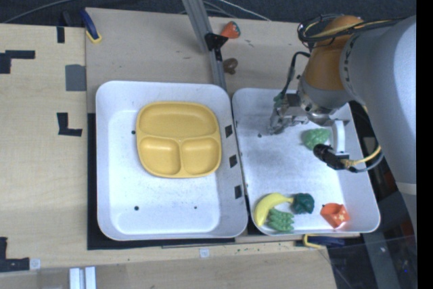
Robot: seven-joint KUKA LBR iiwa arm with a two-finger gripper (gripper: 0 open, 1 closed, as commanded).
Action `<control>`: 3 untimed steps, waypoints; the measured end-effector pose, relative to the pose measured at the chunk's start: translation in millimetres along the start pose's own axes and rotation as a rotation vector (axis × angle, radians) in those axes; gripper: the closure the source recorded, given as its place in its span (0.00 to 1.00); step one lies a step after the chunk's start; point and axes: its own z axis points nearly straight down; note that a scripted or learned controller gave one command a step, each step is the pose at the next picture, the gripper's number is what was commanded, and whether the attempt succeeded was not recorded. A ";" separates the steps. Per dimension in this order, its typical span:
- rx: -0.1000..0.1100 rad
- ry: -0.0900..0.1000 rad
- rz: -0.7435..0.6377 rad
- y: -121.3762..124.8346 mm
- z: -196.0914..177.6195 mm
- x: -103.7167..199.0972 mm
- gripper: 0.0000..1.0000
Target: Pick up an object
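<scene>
Two white bins face you: the left bin [111, 166] holds one yellow divided plate [179, 139]. Five small objects lie in the right bin [270, 166], including one banana [268, 205] and one pale green piece [315, 139] just beside the gripper [279, 124].

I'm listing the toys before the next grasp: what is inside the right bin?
The right bin holds a banana, two green toys, a dark teal piece and an orange piece. The tool hangs over its upper part; the arm covers the far corner.
</scene>
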 end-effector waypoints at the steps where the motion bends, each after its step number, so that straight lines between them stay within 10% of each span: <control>1: -0.005 0.000 0.003 3.8 -45.8 -6.5 1.00; 3: -0.003 0.001 0.002 3.4 -126.5 -6.4 1.00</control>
